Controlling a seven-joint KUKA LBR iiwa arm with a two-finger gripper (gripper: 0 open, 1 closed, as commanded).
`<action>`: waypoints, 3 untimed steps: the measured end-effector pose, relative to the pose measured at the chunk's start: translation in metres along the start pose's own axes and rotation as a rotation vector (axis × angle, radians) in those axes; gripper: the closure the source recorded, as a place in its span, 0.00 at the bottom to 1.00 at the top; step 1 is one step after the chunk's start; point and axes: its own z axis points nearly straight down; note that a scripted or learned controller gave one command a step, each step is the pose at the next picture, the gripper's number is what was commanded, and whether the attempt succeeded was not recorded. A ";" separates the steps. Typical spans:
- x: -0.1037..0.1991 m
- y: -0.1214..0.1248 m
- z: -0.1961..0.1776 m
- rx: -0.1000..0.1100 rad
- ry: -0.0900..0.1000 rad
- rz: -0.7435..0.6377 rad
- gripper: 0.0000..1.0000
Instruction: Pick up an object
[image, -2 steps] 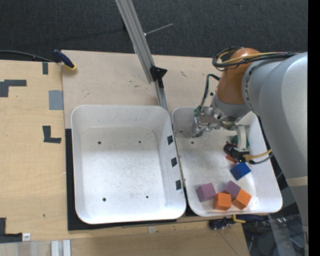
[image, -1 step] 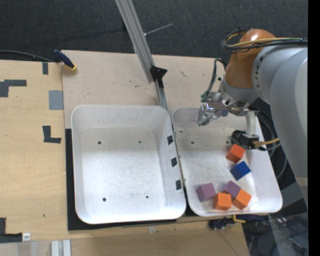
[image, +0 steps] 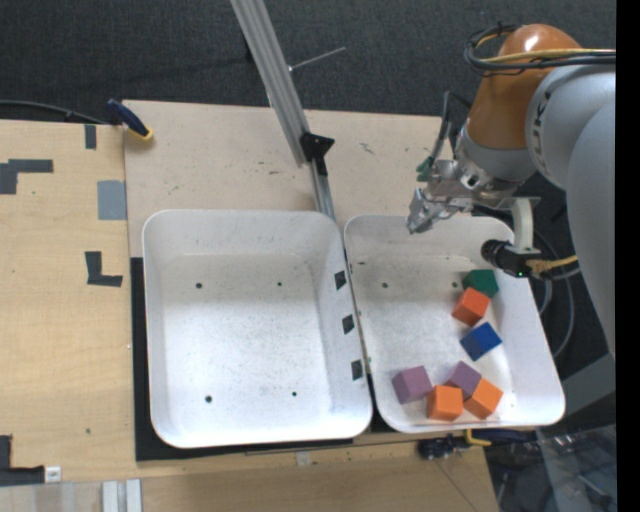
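Blocks lie bunched along the right side and near corner of the right bin (image: 400, 300) — a green block (image: 483, 282) farthest back, an orange block (image: 471, 305) touching it just below, then a blue block (image: 481, 340). At the near wall sit two purple blocks (image: 411, 383) and two more orange ones (image: 446, 402), packed close together. My gripper (image: 420, 222) hangs over the far rim of that right bin, well apart from every block, with nothing between its fingers that I can make out; whether they stand apart or together I cannot tell — they are too small and blurred. Beside it, the left bin (image: 240, 330) shows only its speckled white floor.
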 end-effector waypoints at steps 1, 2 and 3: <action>0.052 0.005 0.006 0.005 0.002 -0.004 1.00; 0.103 0.001 0.007 0.006 0.002 -0.004 1.00; 0.149 -0.001 0.003 0.006 0.002 -0.004 1.00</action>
